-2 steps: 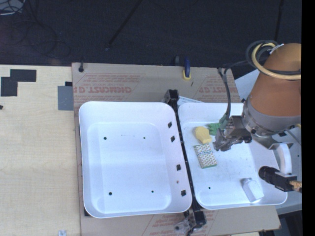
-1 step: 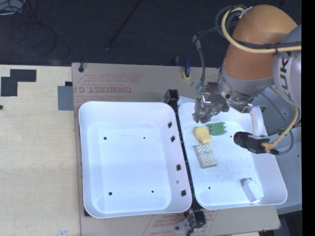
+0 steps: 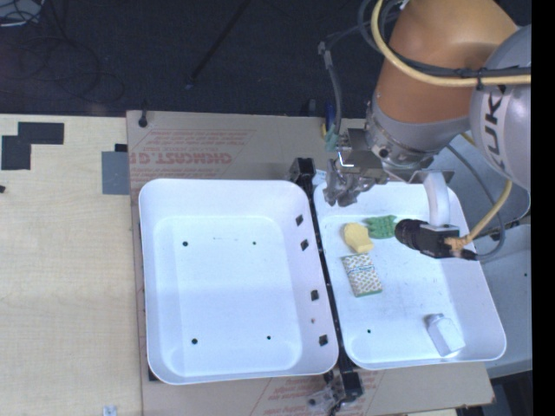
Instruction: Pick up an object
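A pale wooden surface (image 3: 61, 276) fills the left side, seen from above at a slant, with a few dark flat patches (image 3: 35, 141) near its far edge. To the right of them, a brown cardboard sheet (image 3: 199, 146) with red printing lies under two shallow white bins.

The left bin (image 3: 225, 276) shows a bare white floor with four small dark dots. A row of black clips (image 3: 314, 267) runs down the seam where the two bins meet.

The right bin (image 3: 408, 319) holds all the loose things. The claw (image 3: 341, 193) hangs over this bin's far left corner, close to the seam; it is small and tangled-looking here, and whether it is apart or together cannot be told. Nothing is seen in its grip.

Just in front of the claw lies a yellow lump (image 3: 356, 237), with a green piece (image 3: 380, 226) touching or nearly touching its right side. Nearer the camera, just beside the yellow lump, lies a patterned packet (image 3: 362, 276), slightly tilted. Well apart, in the near right corner, lies a pale object (image 3: 443, 334), possibly a small bottle.

The grey and orange arm (image 3: 434, 50) comes in from the upper right.
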Action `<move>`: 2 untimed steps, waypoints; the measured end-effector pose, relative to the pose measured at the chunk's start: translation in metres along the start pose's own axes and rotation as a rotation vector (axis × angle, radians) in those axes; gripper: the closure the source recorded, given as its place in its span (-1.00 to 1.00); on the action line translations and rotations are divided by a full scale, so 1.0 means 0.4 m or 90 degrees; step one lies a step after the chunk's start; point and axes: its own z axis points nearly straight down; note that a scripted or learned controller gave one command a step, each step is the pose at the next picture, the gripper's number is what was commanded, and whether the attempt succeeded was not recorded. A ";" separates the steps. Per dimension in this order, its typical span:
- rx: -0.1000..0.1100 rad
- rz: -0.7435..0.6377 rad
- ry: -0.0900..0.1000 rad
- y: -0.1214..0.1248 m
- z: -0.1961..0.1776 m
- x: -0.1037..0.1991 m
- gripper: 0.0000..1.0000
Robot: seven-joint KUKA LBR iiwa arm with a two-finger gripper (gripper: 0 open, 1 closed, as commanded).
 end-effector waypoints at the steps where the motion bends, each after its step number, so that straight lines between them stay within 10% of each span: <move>1: 0.000 -0.002 0.001 -0.165 -0.107 0.133 1.00; 2: 0.001 0.000 -0.001 -0.226 -0.159 0.201 1.00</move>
